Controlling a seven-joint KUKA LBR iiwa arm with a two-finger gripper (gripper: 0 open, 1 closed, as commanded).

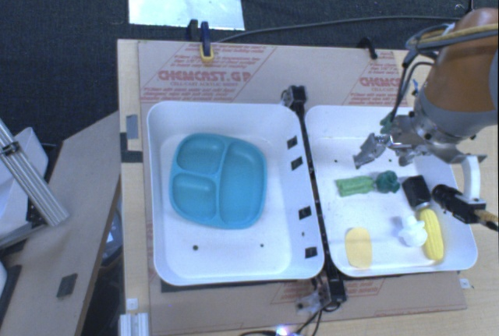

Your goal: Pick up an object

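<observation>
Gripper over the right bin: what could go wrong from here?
1. The gripper sits up-view of the green toy, not on it; a straight drop may hit the bare floor of the right bin.
2. The white piece touches the yellow corn-shaped toy; a grab there may shove both or slip.

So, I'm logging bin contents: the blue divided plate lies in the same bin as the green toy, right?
Not the same bin. The camera view shows the blue divided plate in the left-hand bin; the green toy lies in the right-hand bin.
</observation>
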